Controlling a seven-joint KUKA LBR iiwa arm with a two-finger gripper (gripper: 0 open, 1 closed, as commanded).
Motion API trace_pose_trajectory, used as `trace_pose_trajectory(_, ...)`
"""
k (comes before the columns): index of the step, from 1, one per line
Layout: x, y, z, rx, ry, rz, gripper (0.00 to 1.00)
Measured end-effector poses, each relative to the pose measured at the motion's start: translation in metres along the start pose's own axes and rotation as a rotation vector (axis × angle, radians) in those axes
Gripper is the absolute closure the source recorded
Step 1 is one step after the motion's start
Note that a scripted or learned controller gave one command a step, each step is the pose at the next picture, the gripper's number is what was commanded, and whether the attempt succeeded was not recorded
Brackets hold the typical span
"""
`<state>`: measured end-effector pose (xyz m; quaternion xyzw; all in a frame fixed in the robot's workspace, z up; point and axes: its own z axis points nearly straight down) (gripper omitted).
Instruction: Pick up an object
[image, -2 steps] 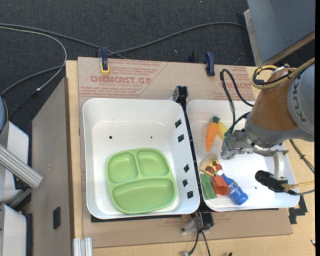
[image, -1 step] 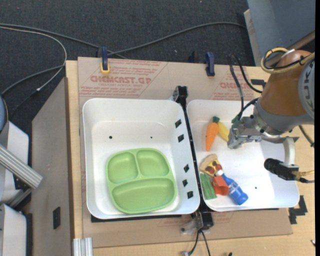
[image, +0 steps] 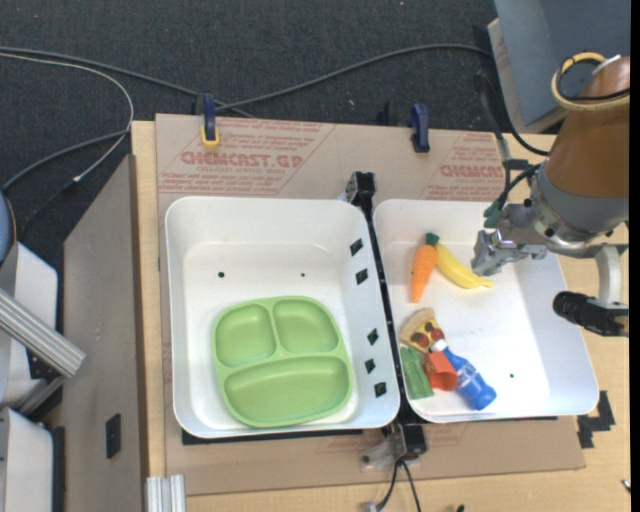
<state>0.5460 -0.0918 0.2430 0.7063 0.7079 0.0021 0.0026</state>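
In the right bin (image: 545, 345) lie a carrot (image: 423, 268), a yellow banana (image: 460, 272), a pizza slice (image: 421, 330), a red piece (image: 442, 373), a green piece (image: 415, 375) and a blue bottle (image: 470, 380). My gripper (image: 490, 255) hangs over the bin's back part, just right of the banana's far end and close to it. Nothing shows between its fingers.
The left bin (image: 195, 240) holds a green divided plate (image: 283, 360). A black divider (image: 375, 290) with clips runs between the bins. Two clamps (image: 209, 120) hold the cardboard at the back. The arm's body (image: 590, 150) fills the upper right.
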Motion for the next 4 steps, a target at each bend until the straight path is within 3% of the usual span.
trace_pose_trajectory(1, 0.0, 0.002, -0.054, -0.001, 0.0, 0.0, 1.0)
trace_pose_trajectory(2, 0.062, -0.002, -0.038, 0.01, 0.003, -0.004, 1.0)
trace_pose_trajectory(4, 0.17, -0.014, -0.018, 0.011, 0.003, -0.005, 1.0)
